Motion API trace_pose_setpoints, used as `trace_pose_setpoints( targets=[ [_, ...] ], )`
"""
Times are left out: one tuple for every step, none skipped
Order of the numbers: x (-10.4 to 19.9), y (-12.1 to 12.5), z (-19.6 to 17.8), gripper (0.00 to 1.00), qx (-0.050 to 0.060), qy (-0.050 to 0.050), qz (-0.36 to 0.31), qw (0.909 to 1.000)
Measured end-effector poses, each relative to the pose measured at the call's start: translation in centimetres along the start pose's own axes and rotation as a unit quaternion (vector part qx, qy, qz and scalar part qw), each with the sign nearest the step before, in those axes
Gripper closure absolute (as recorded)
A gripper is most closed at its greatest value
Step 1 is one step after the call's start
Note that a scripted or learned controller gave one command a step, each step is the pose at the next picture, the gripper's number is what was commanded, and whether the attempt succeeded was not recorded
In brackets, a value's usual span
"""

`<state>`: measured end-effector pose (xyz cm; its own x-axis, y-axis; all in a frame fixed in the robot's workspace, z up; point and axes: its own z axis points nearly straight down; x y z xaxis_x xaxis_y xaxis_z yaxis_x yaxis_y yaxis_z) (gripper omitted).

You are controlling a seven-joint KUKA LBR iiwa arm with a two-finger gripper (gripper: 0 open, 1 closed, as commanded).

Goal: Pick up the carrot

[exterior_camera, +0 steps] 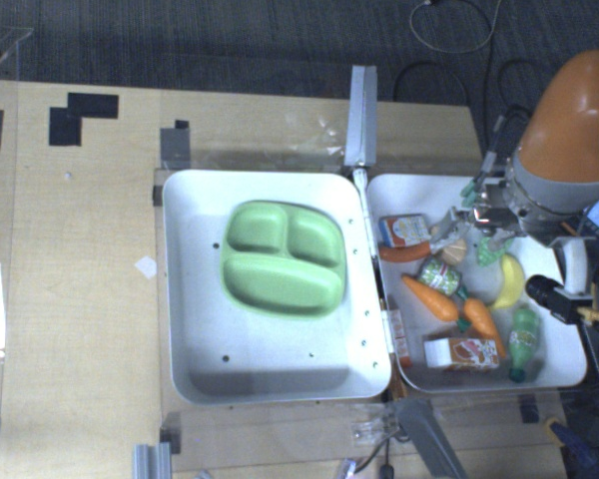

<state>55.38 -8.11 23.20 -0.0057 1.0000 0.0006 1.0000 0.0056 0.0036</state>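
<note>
Left bin (180,297) held a green tray (284,257), lying flat mid-bin, likely the drop spot, we judged. Right bin (569,367) was crowded: carton (403,230), sausage (403,251), banana (510,279), bottle (521,339), juice box (465,351). We saw two orange carrots: the bigger carrot (431,298) lay flat mid-bin, long axis diagonal, upper-left to lower-right; which end was the tip, unclear. A second carrot (480,316) lay just beside its lower-right end. Gripper (482,216) hovered above the bin's upper part, near but apart from the carrot; we couldn't tell its state.
</note>
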Motion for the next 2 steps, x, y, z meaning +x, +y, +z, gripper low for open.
trace_pose_setpoints(
  targets=[
    [-0.8, -2.2, 12.3, 0.0, -0.001, 0.0, -0.094, 0.9956],
    [-0.7, -2.0, 11.2, 1.0, -0.004, -0.001, -0.095, 0.9955]
  ],
)
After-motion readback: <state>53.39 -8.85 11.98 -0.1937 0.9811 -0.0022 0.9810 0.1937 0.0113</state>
